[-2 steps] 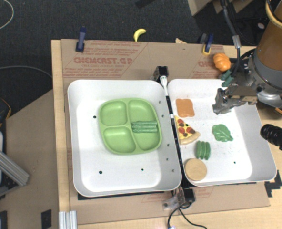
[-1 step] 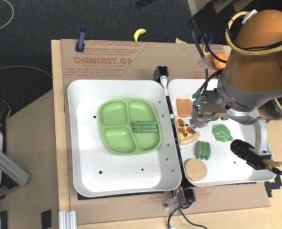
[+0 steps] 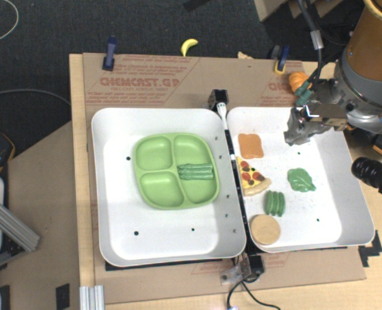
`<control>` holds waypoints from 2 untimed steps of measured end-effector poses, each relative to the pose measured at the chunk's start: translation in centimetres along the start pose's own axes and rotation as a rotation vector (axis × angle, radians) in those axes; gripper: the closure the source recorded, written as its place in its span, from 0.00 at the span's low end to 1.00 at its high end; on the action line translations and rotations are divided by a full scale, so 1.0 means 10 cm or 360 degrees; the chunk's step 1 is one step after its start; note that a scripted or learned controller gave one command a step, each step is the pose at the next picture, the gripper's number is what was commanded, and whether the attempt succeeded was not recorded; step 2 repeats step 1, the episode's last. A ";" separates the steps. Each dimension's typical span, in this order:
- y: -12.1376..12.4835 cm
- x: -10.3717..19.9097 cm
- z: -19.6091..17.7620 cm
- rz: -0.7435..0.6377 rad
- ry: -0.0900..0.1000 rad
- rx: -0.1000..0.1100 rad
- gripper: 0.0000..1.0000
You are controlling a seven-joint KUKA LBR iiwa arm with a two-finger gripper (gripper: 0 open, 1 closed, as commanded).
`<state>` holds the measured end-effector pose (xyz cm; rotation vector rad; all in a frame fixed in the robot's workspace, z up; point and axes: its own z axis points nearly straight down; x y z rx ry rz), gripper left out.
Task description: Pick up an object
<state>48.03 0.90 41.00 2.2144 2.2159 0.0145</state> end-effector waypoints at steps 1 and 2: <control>0.00 0.70 -0.42 -0.0010 0.0003 0.0010 1.00; 0.00 0.70 -0.42 -0.0010 0.0003 0.0010 1.00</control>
